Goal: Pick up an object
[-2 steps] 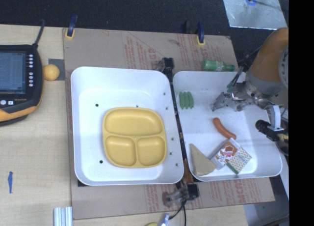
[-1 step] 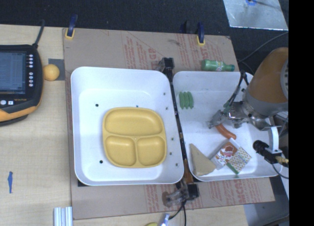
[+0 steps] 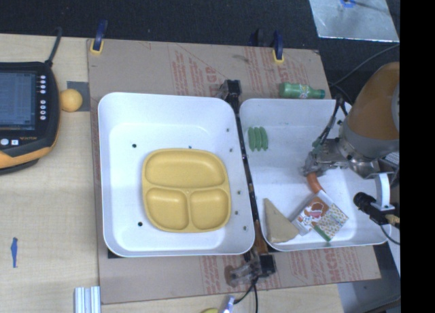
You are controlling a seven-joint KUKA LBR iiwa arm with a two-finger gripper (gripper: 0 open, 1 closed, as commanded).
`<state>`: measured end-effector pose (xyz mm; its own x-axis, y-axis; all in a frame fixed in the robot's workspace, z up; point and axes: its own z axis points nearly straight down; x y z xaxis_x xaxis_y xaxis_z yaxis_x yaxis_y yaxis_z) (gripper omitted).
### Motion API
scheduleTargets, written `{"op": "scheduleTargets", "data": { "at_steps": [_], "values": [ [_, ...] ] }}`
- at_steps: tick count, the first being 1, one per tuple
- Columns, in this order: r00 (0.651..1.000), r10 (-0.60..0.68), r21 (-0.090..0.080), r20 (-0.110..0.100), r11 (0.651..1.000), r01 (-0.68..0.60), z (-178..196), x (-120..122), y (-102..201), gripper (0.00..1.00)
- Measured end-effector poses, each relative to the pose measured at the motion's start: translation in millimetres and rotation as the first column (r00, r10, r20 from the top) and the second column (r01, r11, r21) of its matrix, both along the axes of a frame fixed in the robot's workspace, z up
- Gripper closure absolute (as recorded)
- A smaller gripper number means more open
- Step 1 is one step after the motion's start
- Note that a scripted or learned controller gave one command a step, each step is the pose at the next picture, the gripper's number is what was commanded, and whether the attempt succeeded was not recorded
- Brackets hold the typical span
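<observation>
Over the right-hand shallow white bin point(image 3: 285, 118) I had the gripper point(image 3: 317, 167) low above a small orange carrot-like piece point(image 3: 314, 183), its pincer state unreadable to me, so descent and closing seemed next.

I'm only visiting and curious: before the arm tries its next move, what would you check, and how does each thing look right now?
1. Gripper over the right bin: ok.
2. Orange piece just below the gripper, within reach: ok.
3. Anything held between the fingers: cannot tell.
4. Green pod lying apart from the gripper: ok.
5. Printed packet touching the tan wedge, awkward to lift singly: not ok.
</observation>
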<state>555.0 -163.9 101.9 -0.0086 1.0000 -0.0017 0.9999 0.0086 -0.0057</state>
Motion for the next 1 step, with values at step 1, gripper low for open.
{"op": "scheduleTargets", "data": {
  "at_steps": [1],
  "values": [
    [1.0, -0.002, 0.002, 0.003, 1.0, 0.002, 90.3, -9.1, 79.8, 1.0]
  ]
}}
